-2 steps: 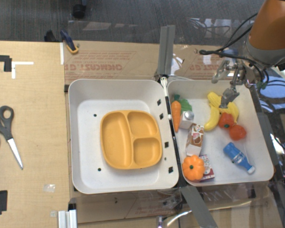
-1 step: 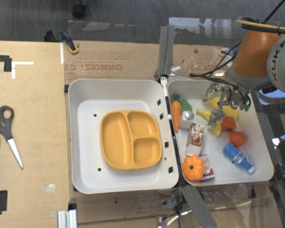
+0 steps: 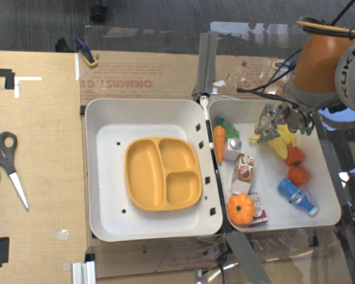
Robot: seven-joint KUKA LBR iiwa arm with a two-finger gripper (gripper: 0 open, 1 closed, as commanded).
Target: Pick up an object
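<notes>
Arm enters from 3 o'clock; orange band sits at the 1 o'clock corner of the view. Gripper [image 3: 271,126] hangs over the upper part of the right bin [image 3: 326,218], tilted down toward the clutter. Whether the jaws stand wide or narrow I cannot tell: they merge with the yellow banana [image 3: 279,145] directly beneath them. Nothing is visibly caught between them, so no hold is recorded.

Candidate objects all lie in the right bin. Carrot [image 3: 219,142] lies along the 9 o'clock wall. A small carton [image 3: 244,173] lies mid-bin, a toy pumpkin [image 3: 241,209] at 7 o'clock touching it. Two small orange-red fruits [image 3: 295,164] sit at 3 o'clock of the banana; blue bottle [image 3: 296,195] lies on its side toward 5 o'clock.

Left bin [image 3: 100,170] carries a yellow divided tray [image 3: 164,173], centred, probably the drop target.

Judgement: approach phase, aimed at the banana. Its crowding by the fruits leaves little side clearance; a miss or a nudge is likely.

Scissors [image 3: 10,164] lie on the desk [image 3: 35,218] at 9 o'clock, irrelevant.
</notes>
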